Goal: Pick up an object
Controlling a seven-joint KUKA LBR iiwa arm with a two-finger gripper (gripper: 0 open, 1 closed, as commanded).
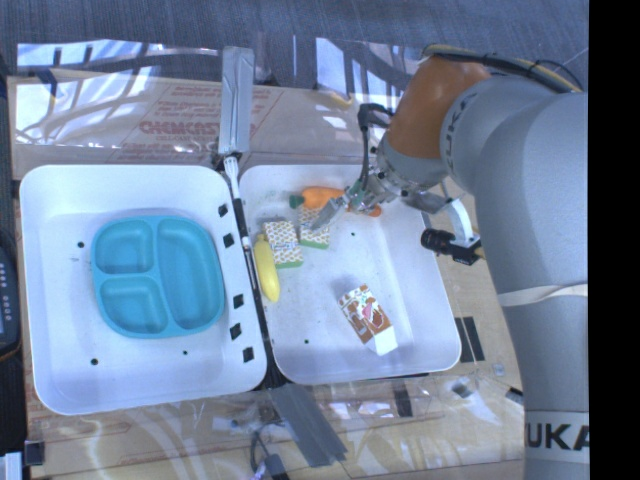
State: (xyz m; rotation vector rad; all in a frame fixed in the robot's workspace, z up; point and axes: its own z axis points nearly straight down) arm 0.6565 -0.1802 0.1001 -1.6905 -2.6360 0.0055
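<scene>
Arm (520, 168) reads "KUKA" low on its base. Gripper (335, 211) sits over the carrot (322, 196) in the right bin (420, 298); can't tell its state. Small carton (368, 319) print unreadable.

a robotics lab: a kuka arm (510, 158) over two white bins (60, 368) on a taped bench (150, 118).

bench (130, 128) bears left bin (40, 268), right bin (430, 308).
</scene>
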